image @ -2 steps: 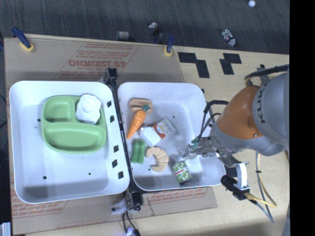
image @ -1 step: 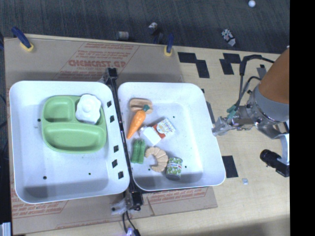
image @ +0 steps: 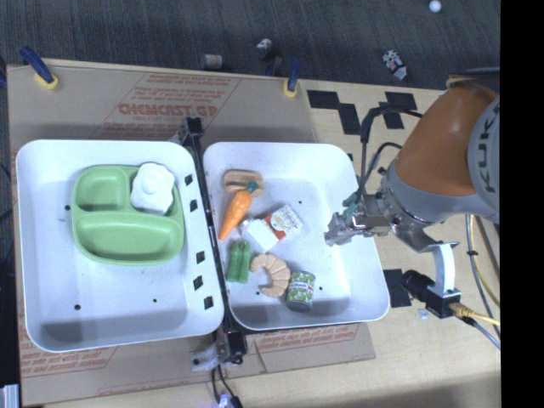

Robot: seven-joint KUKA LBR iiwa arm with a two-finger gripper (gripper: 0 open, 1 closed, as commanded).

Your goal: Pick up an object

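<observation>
At the near edge of the right bin sit a small green can, a croissant and a green vegetable. Farther in lie a white carton, a carrot and a bread roll. The gripper hovers over the bin's right side, holding nothing; whether it is spread or closed cannot be told. The left bin holds a green tray with a white lump.

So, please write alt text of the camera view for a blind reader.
The gripper hangs over the right bin, beside a carrot, a croissant and other toy foods. The left bin holds a green divided plate with a white object.
</observation>
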